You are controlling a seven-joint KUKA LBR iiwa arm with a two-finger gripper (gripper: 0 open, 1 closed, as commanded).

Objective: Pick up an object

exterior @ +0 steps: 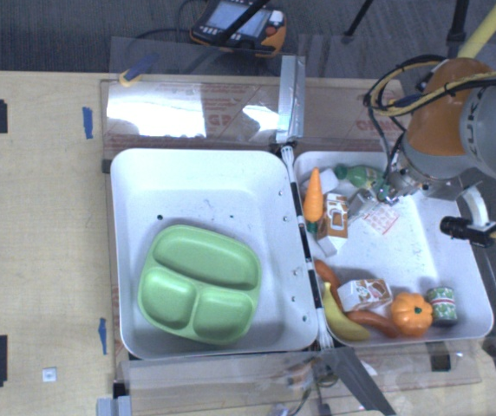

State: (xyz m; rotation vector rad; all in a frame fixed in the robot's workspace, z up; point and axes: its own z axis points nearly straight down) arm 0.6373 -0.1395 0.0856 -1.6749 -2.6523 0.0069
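While I reach in from the right over the bench (40, 232), the broad wooden top stretches away to the left, marked with black squares and bits of blue tape. On it sit two shallow white bins side by side. The left bin (144, 180) holds a green divided tray (199, 282), lying flat toward its near left corner. The right bin (456, 267) is where I hang; my grey arm (491, 137) with its orange band (439, 120) crosses the bin's far right corner.

My gripper (385, 191) is low over the far part of the right bin, just beside a small green item (356, 176) by the far wall and just above a pale red-printed wrapper (382, 219) lying flat on the floor. Whether my fingers are open or closed I cannot tell; they are too small and tangled with the clutter here.

An orange carrot (314, 194) lies against the bin's left wall, with a small brown-and-white box (336, 215) beside it. Along the near wall sit a yellow banana (342, 317), a white snack packet (365, 294) resting over it, a little orange pumpkin (412, 313), and a small green-and-white can (443, 305) near the right corner. These lie well apart from my gripper.

Beyond the bins, a handheld control pendant (235, 24) rests on the grey floor.
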